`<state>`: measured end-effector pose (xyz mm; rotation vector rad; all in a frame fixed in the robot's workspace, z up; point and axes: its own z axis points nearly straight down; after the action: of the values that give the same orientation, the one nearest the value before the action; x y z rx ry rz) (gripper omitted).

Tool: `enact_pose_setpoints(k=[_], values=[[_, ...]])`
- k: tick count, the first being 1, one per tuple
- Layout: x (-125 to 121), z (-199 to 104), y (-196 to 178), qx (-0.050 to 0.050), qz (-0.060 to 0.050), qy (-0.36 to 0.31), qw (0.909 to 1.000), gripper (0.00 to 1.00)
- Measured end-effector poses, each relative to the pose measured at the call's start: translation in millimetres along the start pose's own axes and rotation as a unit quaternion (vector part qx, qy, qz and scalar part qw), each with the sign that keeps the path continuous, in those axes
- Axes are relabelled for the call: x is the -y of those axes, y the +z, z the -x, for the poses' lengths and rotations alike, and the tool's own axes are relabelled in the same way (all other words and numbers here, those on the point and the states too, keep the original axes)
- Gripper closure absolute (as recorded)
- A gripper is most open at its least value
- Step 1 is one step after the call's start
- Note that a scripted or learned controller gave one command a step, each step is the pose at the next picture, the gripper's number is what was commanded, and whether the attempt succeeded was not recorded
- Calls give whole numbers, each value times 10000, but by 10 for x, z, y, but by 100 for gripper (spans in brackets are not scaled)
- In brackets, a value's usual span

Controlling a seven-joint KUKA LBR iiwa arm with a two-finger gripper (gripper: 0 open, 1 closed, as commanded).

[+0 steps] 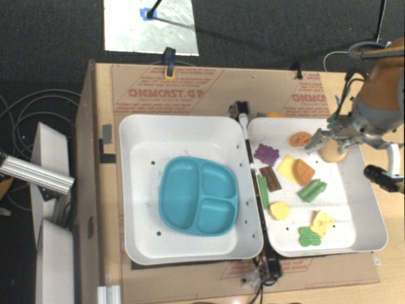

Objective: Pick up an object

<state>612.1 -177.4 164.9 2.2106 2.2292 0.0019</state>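
Camera view: tool point(330, 143) hovering at right bin point(367, 233) far corner, directly over tan round piece point(333, 152); can't tell grip state. Piece looking small, light, rigid, prob. smooth — judging best taken across its width. Orange piece point(300, 139) sitting just beside.

The arm point(380, 87) has an orange band above a grey wrist, thin pale cables looping above the pincer point(330, 139), whose metal is grey, and a black part below-right.

Small toy foods point(297, 170) scattered loose in the right white bin point(364, 214), purple, orange, yellow, green
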Motion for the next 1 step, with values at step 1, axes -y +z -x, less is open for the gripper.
enact_pose_setpoints(k=[1], values=[[211, -103, 845, -12, -27, 35, 10000, 0]])
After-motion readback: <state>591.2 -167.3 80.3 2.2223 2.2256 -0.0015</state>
